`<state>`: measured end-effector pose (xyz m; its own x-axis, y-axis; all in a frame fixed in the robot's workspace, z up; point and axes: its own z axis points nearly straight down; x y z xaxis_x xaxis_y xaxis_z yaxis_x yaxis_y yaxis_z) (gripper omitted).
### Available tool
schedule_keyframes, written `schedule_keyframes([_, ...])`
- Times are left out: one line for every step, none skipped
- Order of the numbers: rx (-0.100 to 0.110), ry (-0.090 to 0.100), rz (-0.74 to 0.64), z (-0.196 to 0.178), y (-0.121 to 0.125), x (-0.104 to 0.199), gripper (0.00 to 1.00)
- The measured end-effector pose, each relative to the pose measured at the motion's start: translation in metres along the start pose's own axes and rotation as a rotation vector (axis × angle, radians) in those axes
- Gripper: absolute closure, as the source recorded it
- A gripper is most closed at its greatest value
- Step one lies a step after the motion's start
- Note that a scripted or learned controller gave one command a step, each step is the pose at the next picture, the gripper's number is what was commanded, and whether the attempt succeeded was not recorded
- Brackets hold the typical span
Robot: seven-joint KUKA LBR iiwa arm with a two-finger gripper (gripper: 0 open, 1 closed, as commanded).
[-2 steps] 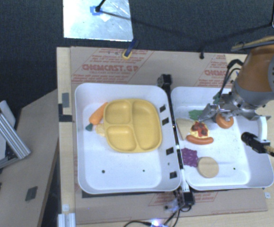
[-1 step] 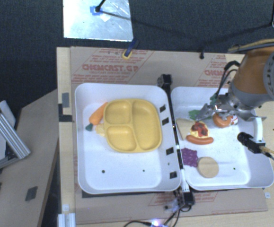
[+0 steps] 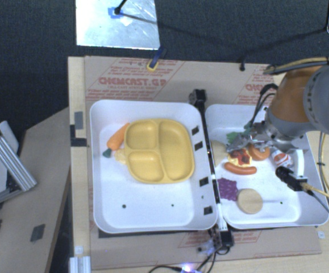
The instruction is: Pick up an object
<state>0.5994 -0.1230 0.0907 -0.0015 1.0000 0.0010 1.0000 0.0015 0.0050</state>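
Board [image 3: 131, 79] under the bins reads "CHEMCAST GP" — red print.

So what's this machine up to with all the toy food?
A grey and orange robot arm is reaching into the right bin, its gripper down among a small heap of toy food. A hot dog, purple grapes and a tan round disc lie nearby. Whether it has hold of anything can't be made out. In the left bin sit a yellow divided plate and a toy carrot, both untouched.
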Motion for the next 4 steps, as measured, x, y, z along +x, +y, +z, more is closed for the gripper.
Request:
schedule_keyframes([-0.016, -0.003, -0.002, -0.016, 0.004, 0.0, 1.0])
schedule_keyframes([-0.001, -0.002, -0.002, -0.08, 0.002, 0.0, 1.0])
schedule_keyframes([-0.003, -0.003, -0.003, -0.135, 0.004, 0.0, 1.0])
schedule_keyframes([0.001, 0.001, -0.009, -0.145, 0.015, 0.056, 1.0])
